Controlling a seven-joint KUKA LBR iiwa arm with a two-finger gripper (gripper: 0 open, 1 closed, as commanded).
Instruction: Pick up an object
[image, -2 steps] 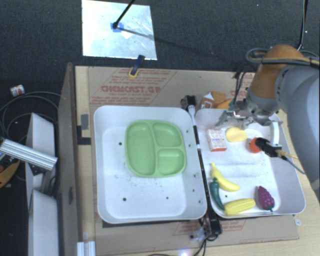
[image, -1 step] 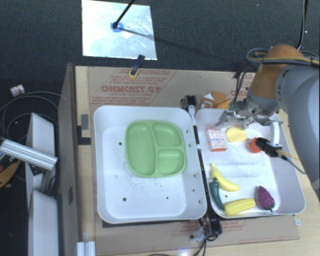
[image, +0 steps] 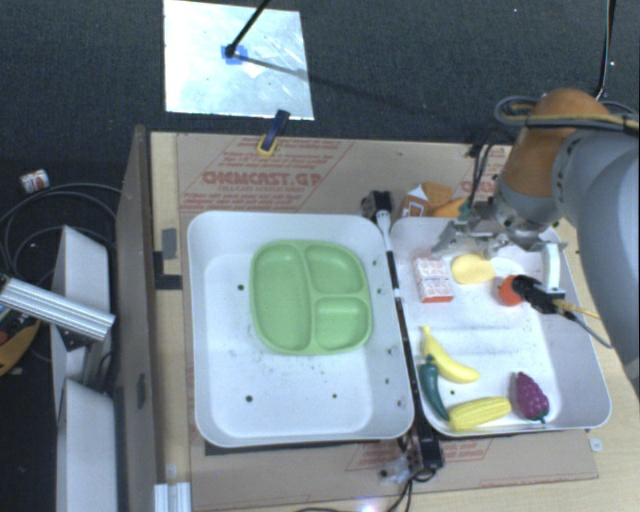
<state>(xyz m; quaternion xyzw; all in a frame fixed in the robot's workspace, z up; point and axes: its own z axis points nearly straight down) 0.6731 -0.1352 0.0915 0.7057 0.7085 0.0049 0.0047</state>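
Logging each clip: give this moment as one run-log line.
arm: over right bin far end | gripper: above pale yellow object | grasp: none seen | left bin: green divided plate

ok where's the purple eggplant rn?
In the right bin, near its front right corner: the purple eggplant lies just right of the corn cob, apart from the gripper.

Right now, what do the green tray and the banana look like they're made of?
Green tray: likely moulded plastic, matte, uniform colour with soft rounded compartment ridges. Banana: probably toy plastic, smooth with a slight sheen and flat, even yellow; could be rubber.
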